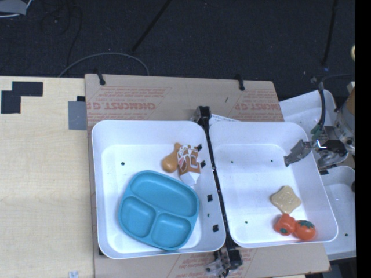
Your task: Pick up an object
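- The gripper [302, 151] sits at the right bin's [255, 138] right wall, near its upper corner, with grey fingers reaching in over the rim. Nothing shows between the fingers, and how far they are parted cannot be told from this angle.
- The right bin holds a tan cracker [286, 200] toward its lower right, and just below it an orange toy [295, 227] in two round lumps near the lower right corner. Both lie well apart from the gripper.
- The left bin [110, 155] holds a blue tray [158, 209] with three compartments, tilted and filling its lower half. Just above the tray's upper right edge lie a tan drumstick [170, 160] and a brown and white packet [188, 159], touching each other.
- Both bins rest on a brown cardboard sheet [174, 100] with reversed red print, on a pale wooden bench [40, 184].
- Behind the bench the floor [203, 33] is dark, with black cables across it.
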Controlling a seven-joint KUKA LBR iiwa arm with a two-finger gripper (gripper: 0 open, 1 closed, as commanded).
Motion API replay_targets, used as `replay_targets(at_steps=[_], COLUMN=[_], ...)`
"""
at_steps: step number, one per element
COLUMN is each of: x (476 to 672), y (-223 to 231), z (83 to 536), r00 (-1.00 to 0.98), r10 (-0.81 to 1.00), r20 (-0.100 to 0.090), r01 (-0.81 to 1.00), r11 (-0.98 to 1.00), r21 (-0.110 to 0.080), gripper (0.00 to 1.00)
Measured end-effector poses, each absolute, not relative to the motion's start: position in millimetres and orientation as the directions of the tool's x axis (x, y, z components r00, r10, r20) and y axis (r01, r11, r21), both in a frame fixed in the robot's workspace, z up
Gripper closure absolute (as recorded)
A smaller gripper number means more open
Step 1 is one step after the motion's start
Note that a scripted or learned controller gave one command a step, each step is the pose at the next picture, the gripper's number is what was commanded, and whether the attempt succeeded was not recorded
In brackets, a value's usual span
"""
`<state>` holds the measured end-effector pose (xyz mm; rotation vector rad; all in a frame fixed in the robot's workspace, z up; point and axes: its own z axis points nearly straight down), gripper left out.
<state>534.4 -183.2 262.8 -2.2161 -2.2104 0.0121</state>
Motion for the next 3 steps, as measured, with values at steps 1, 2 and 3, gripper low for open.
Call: replay_targets(at_steps=[1,2,3], x=[536.5,529.7,532.5], y=[-183,-187,-191], z=[269,208,146], r00=[0.0,0.001,0.0], r10=[1.0,1.0,1.0], r20=[0.0,0.003,0.003], r01=[1.0,1.0,1.0], r11=[0.0,-0.001,0.0], r21=[-0.001,-0.009,-0.007], gripper=[0.0,0.0,0.0])
